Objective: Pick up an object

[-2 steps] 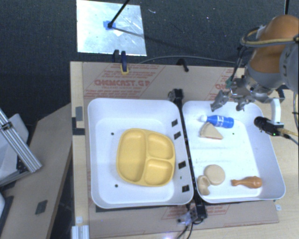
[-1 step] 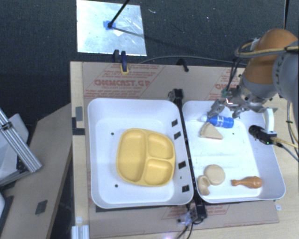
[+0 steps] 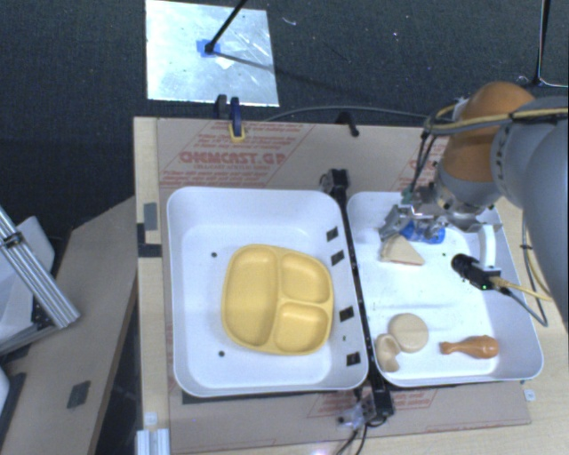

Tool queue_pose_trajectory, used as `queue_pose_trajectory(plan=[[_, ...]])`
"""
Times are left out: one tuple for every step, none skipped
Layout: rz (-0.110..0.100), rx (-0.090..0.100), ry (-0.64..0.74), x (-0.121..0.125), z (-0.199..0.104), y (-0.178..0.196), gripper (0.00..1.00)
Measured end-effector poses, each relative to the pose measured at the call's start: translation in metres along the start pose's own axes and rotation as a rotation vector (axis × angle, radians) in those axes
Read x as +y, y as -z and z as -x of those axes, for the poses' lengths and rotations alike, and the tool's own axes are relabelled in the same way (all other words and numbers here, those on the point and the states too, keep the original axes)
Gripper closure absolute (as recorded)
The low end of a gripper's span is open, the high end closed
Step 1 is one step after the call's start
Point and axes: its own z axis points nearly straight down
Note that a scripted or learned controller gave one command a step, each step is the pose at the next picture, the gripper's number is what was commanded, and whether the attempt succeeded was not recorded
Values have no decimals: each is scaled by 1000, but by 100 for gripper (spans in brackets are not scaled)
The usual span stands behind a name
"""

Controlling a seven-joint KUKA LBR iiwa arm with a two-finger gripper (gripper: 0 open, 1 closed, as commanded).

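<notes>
In the right bin (image 3: 524,355), the tool (image 3: 411,222) partly hides a blue object (image 3: 430,233).

A dark grey carpeted floor (image 3: 71,89) is seen around a pale wooden desk (image 3: 116,267). On the desk a brown cardboard sheet with red print (image 3: 236,155) is laid flat, and a blue and yellow clamp (image 3: 236,120) is fixed at its far edge. Beyond the desk, a shiny square metal plate (image 3: 191,53) is lit brightly on the floor, with a thin dark rod (image 3: 229,22) slanting across it. At the left edge, a silver aluminium frame bar (image 3: 31,271) is seen tilted.
</notes>
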Motion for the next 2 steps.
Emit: queue_pose_trajectory(plan=[[-11,0,-4,-3,1,-34,0],[-6,0,-2,-1,1,-21,100]])
